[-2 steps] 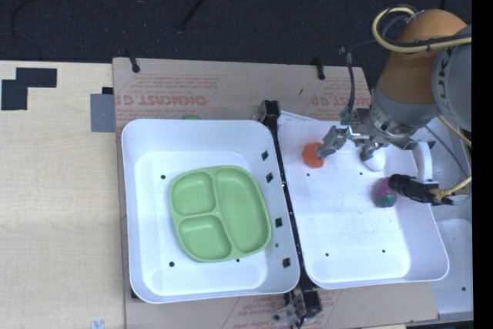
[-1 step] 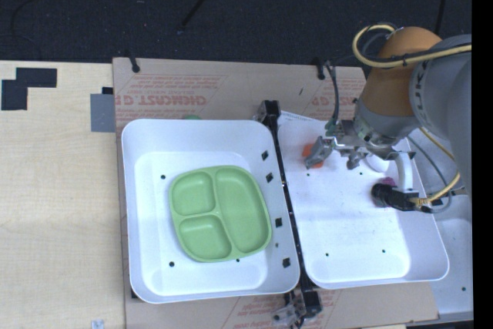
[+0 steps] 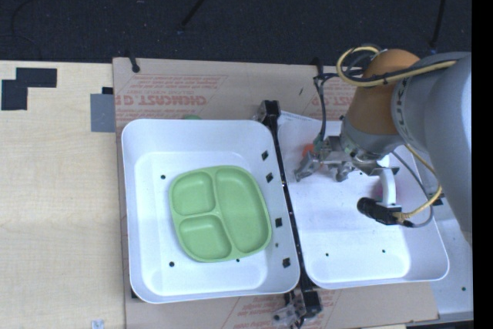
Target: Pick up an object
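A light green plate with three compartments lies flat in the middle of the left bin. My gripper hangs low over the far left part of the right bin, close to the divider between the bins. Its fingers stand spread, open, with nothing between them. A small red thing shows just beyond the gripper at the bin's far edge, mostly hidden by the wrist.
The grey arm with its orange band comes in from the right over the right bin's far side. Black clips join the two bins along the middle. Brown cardboard lies under both bins.
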Controlling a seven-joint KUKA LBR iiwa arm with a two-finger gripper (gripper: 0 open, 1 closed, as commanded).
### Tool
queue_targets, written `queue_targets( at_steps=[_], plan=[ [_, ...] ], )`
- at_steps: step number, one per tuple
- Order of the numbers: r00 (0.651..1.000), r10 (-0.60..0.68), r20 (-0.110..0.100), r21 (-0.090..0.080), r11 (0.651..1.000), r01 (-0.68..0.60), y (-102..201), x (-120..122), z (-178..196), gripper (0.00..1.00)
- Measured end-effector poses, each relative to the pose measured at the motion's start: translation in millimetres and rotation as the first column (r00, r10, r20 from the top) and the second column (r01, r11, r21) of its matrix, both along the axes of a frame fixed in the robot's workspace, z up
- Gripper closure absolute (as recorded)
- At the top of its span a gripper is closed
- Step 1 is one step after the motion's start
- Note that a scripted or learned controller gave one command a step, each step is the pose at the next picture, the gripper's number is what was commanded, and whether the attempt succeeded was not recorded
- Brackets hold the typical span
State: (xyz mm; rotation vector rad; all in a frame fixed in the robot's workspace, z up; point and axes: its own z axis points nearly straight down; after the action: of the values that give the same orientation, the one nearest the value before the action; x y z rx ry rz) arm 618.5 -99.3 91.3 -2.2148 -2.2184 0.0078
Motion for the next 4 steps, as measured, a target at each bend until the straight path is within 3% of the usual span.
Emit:
queue_targets(
  at_steps=[1, 4],
  plan=[
    [1.0, -0.002, 0.004, 0.0, 1.0, 0.002, -1, 1, 13, 1.0],
    [1.0, -0.001, 0.012, -0.002, 1.0, 0.001, -5, 6, 171, 1.0]
  ],
)
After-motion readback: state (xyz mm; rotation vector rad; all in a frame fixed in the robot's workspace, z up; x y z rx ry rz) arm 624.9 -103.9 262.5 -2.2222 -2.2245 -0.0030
